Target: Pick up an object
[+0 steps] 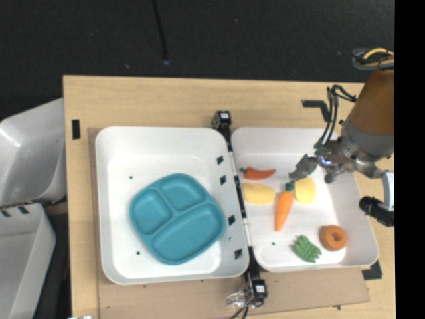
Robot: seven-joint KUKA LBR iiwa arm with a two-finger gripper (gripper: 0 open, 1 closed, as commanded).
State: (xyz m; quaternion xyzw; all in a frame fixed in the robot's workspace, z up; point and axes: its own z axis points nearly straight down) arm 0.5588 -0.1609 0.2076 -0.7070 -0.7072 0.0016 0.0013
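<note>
Overhead, the gripper is hovering, fingers apparently spread, above the yellow fruit beside the carrot.

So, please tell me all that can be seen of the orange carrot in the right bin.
The carrot is a toy of smooth, plastic-looking orange with a small green stub at its thick end. It lies flat on the floor of the right bin, thick end up and tip down and slightly left. Its top sits between two yellow pieces: one to its left and one to its right, which it seems to touch. The gripper is just above.
</note>
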